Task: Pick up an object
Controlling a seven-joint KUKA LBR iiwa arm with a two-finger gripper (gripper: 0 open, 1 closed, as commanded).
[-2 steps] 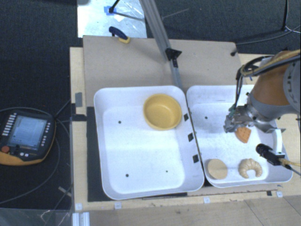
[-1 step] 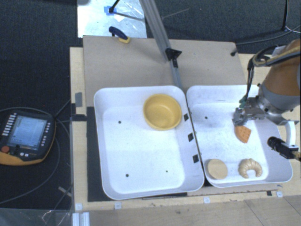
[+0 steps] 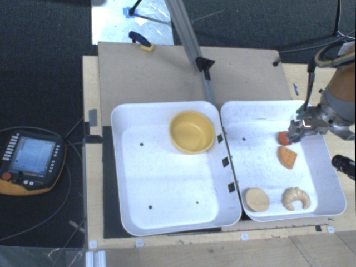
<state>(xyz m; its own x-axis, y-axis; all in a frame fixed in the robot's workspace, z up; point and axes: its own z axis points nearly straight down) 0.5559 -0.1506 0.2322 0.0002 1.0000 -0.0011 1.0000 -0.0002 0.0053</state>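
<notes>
At the right edge of the frame, over the upper right part of the right bin (image 3: 239,149), the gripper (image 3: 300,128) hung low at the end of the grey arm (image 3: 340,102), whose orange band showed just above the wrist. Directly under and left of its tip lay a small red object (image 3: 284,138), partly covered by the gripper body, so close that the two seemed to touch; whether the thing sat between the tips or merely beside them, I could not tell, nor could I make out how wide the pincer stood. Just below the red piece rested an orange waffle-like wedge (image 3: 287,158), apart from the gripper. Farther down, near the bin's lower rim, a pale croissant (image 3: 296,198) lay beside a round tan biscuit (image 3: 257,199). The left bin (image 3: 133,204) held a yellow bowl (image 3: 192,131) upright near its upper right corner. Both bins sat side by side on a brown board (image 3: 245,77) upon a pale wooden bench, with black clips along the seam between them. A slanted metal pole (image 3: 186,29) ran from the top of the frame down toward the bins. On the dark carpet at the left lay a control pendant (image 3: 30,161) with a lit screen, its cable looping across the floor.
</notes>
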